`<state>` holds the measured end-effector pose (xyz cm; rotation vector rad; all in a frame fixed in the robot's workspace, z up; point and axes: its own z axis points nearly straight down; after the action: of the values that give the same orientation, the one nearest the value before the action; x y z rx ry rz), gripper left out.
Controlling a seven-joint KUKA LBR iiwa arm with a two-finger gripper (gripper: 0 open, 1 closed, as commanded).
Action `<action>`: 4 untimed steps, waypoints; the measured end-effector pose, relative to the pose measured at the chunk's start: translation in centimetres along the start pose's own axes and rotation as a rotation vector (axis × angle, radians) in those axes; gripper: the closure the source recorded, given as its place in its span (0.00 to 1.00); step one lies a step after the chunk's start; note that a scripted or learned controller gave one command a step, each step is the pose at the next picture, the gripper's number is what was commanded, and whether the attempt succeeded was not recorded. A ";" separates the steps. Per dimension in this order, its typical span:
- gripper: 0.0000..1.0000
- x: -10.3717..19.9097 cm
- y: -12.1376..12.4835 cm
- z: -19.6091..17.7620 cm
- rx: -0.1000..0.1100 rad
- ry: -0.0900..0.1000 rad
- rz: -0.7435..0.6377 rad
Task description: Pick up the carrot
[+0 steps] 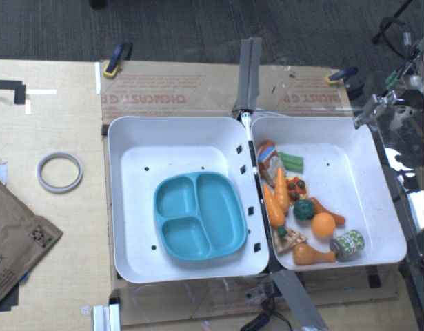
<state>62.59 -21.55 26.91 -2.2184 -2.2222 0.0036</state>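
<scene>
**Two bins, one crowded corner: carrot waits among toy food**

Two white bins sit side by side on the counter [53, 102]. We see the carrot [281, 188] in the right bin [377, 185], lying close to the divider wall, its thin end pointing away from us and its thick end down among the pile. A second, paler orange piece [273, 209] lies right against it, which we judge the main hazard: a program aiming at orange could close on the wrong item or pinch both. A dark green ball [303, 209], an orange ball [323, 225] and a squash-shaped toy [312, 255] crowd nearby, so a descent slightly off could nudge the heap and roll the carrot away. The bin wall beside it leaves little room on that side. The left bin [129, 185] holds a teal divided plate [199, 215]. At the right edge we make out only metal rig parts [391, 102]; we cannot tell the arm's pose, nor whether the tool is released or clenched.
</scene>
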 end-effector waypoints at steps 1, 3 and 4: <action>0.00 5.0 -5.1 15.2 0.001 0.000 0.216; 0.00 10.1 -8.0 17.9 0.000 0.000 0.083; 0.00 12.2 -2.6 17.9 0.001 -0.001 0.375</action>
<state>59.94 -9.39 8.99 -2.5937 -1.7705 0.0059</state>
